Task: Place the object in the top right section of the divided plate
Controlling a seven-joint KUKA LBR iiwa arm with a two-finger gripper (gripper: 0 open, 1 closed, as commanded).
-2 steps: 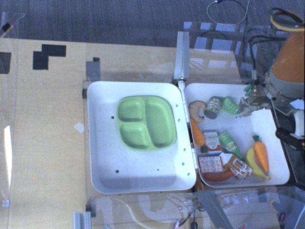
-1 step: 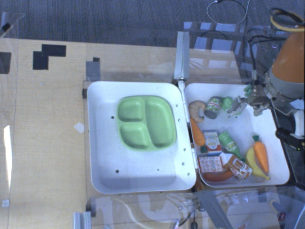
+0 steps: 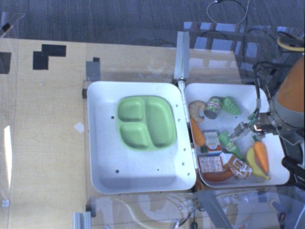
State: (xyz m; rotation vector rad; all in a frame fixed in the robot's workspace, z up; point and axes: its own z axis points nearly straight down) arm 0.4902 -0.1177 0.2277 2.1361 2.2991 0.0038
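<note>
Bench (image 3: 47,142): I am looking down on a pale wooden top carrying black square marks at its far left, with plenty of bare room left of the bins.
Left bin (image 3: 102,171): it is sitting beside the right one, their inner walls nearly touching, and I am seeing wide white floor around the plate on every side.
Right bin (image 3: 243,90): it is holding all the loose food, crowded toward its near and middle parts.
Arm (image 3: 291,92): it is reaching in from the right, its orange band hanging over the right bin's outer wall.
Plate (image 3: 145,122): the green divided plate is lying in the middle of the left bin, well apart from the walls, and I am seeing nothing lying in its top right section.
Gripper (image 3: 240,129): it is pointing left and down over the right bin's middle, just above a green item (image 3: 229,144); I cannot tell how its pincer is set.
Banana (image 3: 255,163): it is lying near the bin's near right corner, touching a carrot (image 3: 260,156).
Packets (image 3: 210,163): red-and-white labels are showing, but the writing is too small for me to read.
</note>
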